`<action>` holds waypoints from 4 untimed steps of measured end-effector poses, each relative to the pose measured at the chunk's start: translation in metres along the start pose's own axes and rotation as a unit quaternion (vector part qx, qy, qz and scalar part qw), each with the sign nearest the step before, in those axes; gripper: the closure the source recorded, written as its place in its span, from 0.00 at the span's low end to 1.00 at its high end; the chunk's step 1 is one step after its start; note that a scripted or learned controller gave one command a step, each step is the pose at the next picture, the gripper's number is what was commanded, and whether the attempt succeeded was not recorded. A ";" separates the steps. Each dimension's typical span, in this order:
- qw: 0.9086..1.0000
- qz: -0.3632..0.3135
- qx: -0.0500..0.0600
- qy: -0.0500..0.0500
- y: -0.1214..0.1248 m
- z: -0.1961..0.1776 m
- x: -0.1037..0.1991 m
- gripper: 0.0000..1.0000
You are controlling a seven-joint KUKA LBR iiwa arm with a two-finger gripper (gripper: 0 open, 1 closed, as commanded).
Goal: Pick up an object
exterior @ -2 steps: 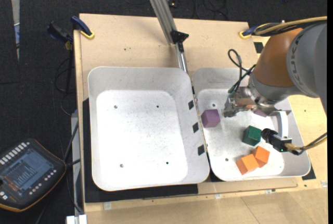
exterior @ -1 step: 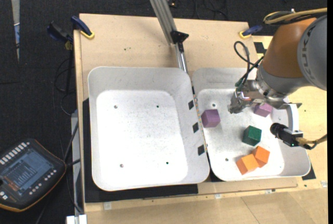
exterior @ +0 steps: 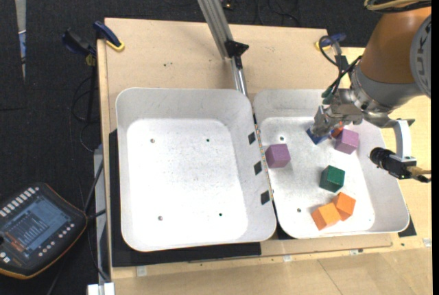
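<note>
My gripper (exterior: 325, 127) reaches down into the right bin (exterior: 384, 180) near its back middle. A small blue object (exterior: 316, 138) peeks out right below it, partly covered. A light purple cube (exterior: 348, 140) lies just to the gripper's right, close against it. Another purple cube (exterior: 278, 155) sits by the bin's left wall. A green cube (exterior: 333, 178) rests in the middle of the bin. Two orange blocks (exterior: 335, 210) lie touching near the front edge.
The left bin (exterior: 130, 149) stands beside the right one on the wooden bench (exterior: 288, 57). A metal pole (exterior: 209, 2) slants across the back. A teach pendant (exterior: 34, 228) lies at the lower left off the bench.
</note>
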State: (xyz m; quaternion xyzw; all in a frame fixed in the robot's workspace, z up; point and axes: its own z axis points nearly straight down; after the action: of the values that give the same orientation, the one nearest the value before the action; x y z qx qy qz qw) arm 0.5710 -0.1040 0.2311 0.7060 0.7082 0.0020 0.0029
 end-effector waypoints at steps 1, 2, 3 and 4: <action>1.000 0.000 0.004 0.000 0.000 0.006 0.000 1.00; 1.000 -0.002 0.002 0.001 0.029 0.009 0.041 1.00; 1.000 -0.002 0.002 0.002 0.048 -0.004 0.095 1.00; 1.000 -0.002 0.002 0.001 0.061 -0.007 0.142 1.00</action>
State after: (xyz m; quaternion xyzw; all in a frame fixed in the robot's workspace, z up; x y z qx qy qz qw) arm 0.6311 0.0382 0.2381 0.7045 0.7097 0.0015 0.0005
